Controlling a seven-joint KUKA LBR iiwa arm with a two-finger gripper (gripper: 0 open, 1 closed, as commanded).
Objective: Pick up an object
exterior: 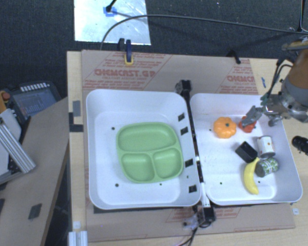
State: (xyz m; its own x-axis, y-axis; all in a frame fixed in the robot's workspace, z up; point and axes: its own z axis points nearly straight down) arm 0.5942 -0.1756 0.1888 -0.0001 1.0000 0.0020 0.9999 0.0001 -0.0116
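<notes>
Hand (pixel 254 116) reaches into the right bin (pixel 287 191) from its right edge, over a small red object (pixel 246 124) near the far side; can't tell its state. Orange pumpkin (pixel 225 127) just left of it. Black block (pixel 246 151), white can (pixel 266 146), green can (pixel 267 166), banana (pixel 250 176) near right edge. Green tray (pixel 148 151) in left bin (pixel 100 137).

Left bin (pixel 100 137): green divided plate (pixel 148 152).
Right bin (pixel 215 188): orange pumpkin (pixel 225 128), banana (pixel 250 176), black block (pixel 246 151), two small cans (pixel 266 146).
Gripper (pixel 251 118): low over a red object (pixel 246 124) beside the pumpkin.
</notes>
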